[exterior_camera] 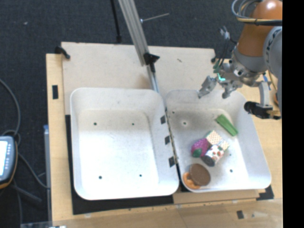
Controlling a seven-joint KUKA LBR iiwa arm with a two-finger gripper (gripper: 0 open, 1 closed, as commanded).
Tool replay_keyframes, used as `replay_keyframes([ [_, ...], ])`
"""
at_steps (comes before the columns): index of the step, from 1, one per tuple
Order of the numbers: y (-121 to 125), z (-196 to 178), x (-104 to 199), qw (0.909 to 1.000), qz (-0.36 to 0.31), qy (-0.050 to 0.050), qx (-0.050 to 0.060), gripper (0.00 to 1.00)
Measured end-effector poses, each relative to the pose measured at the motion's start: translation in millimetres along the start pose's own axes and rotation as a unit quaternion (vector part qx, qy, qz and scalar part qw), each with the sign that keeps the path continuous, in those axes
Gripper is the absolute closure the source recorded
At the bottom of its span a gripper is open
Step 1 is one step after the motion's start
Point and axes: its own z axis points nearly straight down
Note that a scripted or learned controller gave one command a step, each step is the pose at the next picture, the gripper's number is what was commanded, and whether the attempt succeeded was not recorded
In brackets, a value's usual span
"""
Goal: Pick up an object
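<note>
My gripper (217,91) hangs over the far edge of the right bin (249,141), open, with nothing between its fingers. Well below it in that bin lies a green flat piece (226,125), slanted. Nearer the front sit a magenta lumpy toy (199,148), a checkered pale block (213,138) and a small white patterned object (216,154), clustered together. A brown round disc (200,174) rests on an orange-rimmed object at the bin's front left corner.
The left bin (118,141) stands beside the right one, divided by a shared rim with black clips (167,139). A slanted aluminium rail (135,27) rises behind the bins. A handheld pendant (5,158) lies at the far left.
</note>
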Motion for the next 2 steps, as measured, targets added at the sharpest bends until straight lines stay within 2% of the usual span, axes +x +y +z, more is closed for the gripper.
replay_keyframes([
  [1, 0.9, -3.1, -0.5, 1.0000, -0.001, -0.002, -0.002, 0.00],
  [2, -9.1, 45.4, -2.8, 1.0000, 0.001, -0.001, 0.000, 0.00],
])
